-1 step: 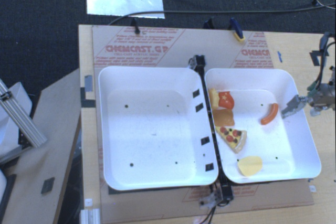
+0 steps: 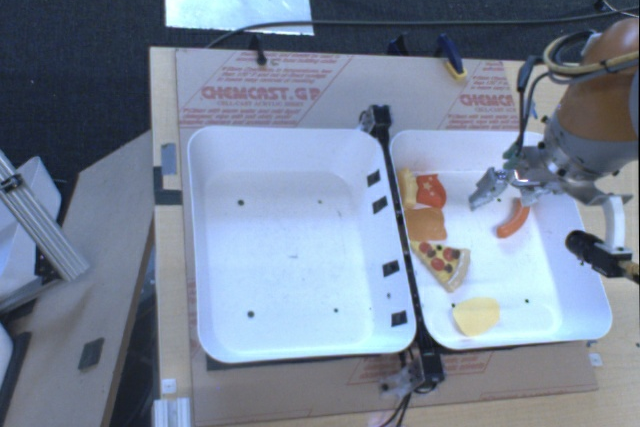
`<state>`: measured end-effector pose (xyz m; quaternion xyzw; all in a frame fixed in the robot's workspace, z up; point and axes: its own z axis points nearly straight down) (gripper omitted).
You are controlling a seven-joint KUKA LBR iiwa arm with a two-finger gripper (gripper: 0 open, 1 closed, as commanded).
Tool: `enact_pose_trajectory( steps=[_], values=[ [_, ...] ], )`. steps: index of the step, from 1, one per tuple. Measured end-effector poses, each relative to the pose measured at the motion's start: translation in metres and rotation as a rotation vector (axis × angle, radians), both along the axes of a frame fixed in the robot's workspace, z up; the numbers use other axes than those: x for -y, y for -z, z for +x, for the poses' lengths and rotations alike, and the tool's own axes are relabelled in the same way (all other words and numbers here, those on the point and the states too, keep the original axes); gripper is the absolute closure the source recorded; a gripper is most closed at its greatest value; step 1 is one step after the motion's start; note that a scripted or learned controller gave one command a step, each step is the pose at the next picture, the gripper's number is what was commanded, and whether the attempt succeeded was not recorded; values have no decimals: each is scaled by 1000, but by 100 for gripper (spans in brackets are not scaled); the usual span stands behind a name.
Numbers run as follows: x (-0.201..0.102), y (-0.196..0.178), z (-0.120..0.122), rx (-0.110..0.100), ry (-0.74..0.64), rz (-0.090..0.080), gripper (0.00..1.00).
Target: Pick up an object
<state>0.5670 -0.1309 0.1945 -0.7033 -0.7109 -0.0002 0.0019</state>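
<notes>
The hand (image 2: pixel 505 187) hovers over the right bin (image 2: pixel 585 315), fingers spread, gripping nothing; just beside it lies a curved orange sausage (image 2: pixel 513 219); farther left, a triangular pizza slice (image 2: pixel 441 262).

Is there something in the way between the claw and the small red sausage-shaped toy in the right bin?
Nothing visible. The claw is above the right white bin, and the curved red sausage-shaped toy lies just beside it on bare floor, apart from other food toys.

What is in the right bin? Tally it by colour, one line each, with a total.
Red-orange sausage: 1
Yellow piece: 1
Pizza slice, yellow with red: 1
Orange-brown piece: 1
Red and yellow piece: 1
Total: 5
</notes>
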Motion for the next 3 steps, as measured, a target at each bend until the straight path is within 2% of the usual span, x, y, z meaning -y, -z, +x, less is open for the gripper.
enact_pose_trajectory(
  steps=[1, 2, 3],
  values=[
    [-34, 98, 79, 10, 1, 0, 0],
    [-44, 108, 12, 7, 12, -2, 0],
    [-44, 96, 15, 12, 10, -2, 100]
  ],
)
